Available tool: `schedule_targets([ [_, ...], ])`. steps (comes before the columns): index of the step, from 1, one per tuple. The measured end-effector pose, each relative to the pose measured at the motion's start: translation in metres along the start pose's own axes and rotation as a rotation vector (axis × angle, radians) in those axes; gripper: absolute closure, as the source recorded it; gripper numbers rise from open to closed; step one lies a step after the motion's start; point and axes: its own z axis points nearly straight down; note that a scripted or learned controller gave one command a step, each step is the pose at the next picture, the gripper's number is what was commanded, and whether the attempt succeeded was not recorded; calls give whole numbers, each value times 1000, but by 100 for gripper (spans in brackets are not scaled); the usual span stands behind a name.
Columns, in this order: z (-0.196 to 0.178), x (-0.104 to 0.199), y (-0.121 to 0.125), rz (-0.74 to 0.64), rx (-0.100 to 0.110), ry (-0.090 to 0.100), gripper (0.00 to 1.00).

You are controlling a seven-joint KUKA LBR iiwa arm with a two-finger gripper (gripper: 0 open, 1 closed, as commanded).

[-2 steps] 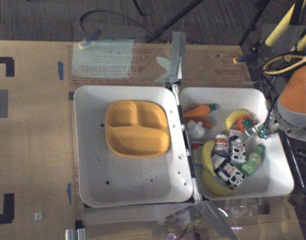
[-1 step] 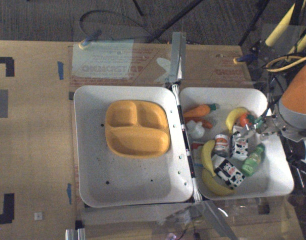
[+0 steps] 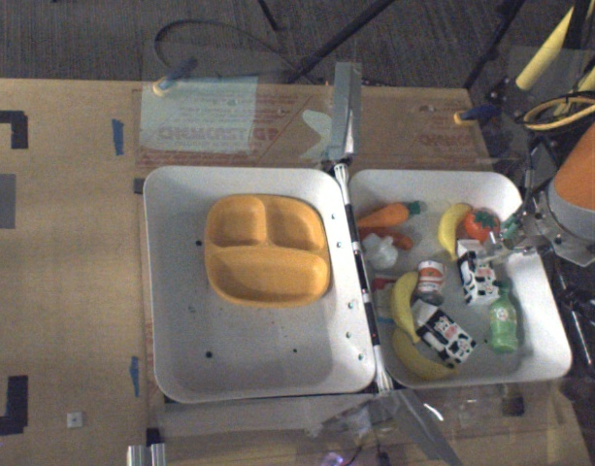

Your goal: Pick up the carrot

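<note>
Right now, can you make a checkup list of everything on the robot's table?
Surface: brown bench with two white bins, left bin and right bin, side by side.
Job's things: carrot lies at the right bin's upper left, untouched.
Clutter: orange divided plate in the left bin; bananas, cow-print cartons, green bottle, tomato in the right bin.
Grippers: gripper over the right bin's upper right, far from the carrot.
Cables: black cable loops on the floor behind.
Surroundings: blue tape on the bench.
</note>
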Motion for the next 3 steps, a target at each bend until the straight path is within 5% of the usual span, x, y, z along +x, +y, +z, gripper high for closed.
schedule_targets([
  [1, -152, 52, 8, 4, 48, -2, 100],
  [2, -217, -7, 66, -708, 43, 10, 100],
  [3, -217, 11, 53, -802, 48, 19, 100],
])
